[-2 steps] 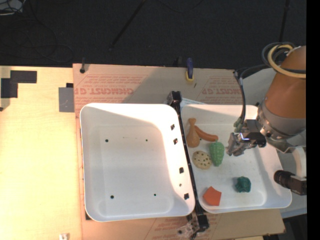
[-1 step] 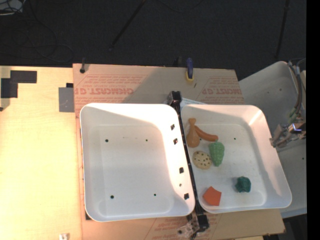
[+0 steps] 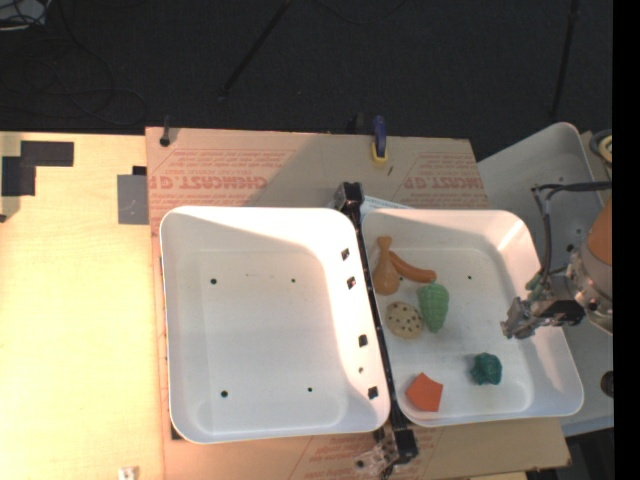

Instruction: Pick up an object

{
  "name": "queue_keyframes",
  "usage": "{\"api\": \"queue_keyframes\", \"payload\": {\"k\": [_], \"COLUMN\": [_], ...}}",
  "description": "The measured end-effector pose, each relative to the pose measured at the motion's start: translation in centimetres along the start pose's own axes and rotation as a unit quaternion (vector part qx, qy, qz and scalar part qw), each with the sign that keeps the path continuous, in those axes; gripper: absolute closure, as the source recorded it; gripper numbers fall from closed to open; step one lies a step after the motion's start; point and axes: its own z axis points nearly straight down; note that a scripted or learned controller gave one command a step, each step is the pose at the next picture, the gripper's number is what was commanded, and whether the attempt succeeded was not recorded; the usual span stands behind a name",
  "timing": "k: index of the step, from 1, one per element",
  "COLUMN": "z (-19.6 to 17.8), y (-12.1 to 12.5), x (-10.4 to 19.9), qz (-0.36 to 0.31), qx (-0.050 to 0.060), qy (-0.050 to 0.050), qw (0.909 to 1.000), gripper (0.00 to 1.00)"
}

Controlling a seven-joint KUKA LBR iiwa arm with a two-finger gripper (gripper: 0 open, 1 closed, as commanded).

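- Two white bins side by side on the bench (image 3: pixel 70 298). Left bin (image 3: pixel 200 230) shows only its white floor and a few small dark dots; right bin (image 3: pixel 505 230) holds the objects.
- Gripper (image 3: pixel 522 320) sits at the right bin's right edge, low over the rim area, reaching in from the right. Nothing visible between the jaws; at this size and angle I cannot tell whether they are open or closed.
- Candidates, all in the right bin: orange sausage-like piece (image 3: pixel 412 267) lying against a tan drumstick-like piece (image 3: pixel 385 273) near the back left; green ridged item (image 3: pixel 434 306) mid-bin; speckled tan round (image 3: pixel 404 319) just beside it; red-orange block (image 3: pixel 425 392) at the front; small teal lump (image 3: pixel 487 369) front right.
- Nearest to the gripper is the teal lump, standing apart from its neighbours. Judged the easiest target: room on every side for the jaws.
- To do it well, as I read it: centre over the chosen piece before descending, jaws wide, straddle it, and close only once low enough to catch its middle.
- Risks: the sausage and drumstick touch, so a grab there may take both or slip off. The bin's sloping right wall could foul the jaws.
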Motion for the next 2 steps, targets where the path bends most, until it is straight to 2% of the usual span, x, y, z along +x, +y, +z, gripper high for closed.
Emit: {"api": "queue_keyframes", "payload": {"k": [2], "z": [-2.42], "y": [-0.05], "x": [-0.35], "qz": [0.003], "qx": [-0.001], "qy": [0.000], "qw": [1.0000], "gripper": [1.00]}}
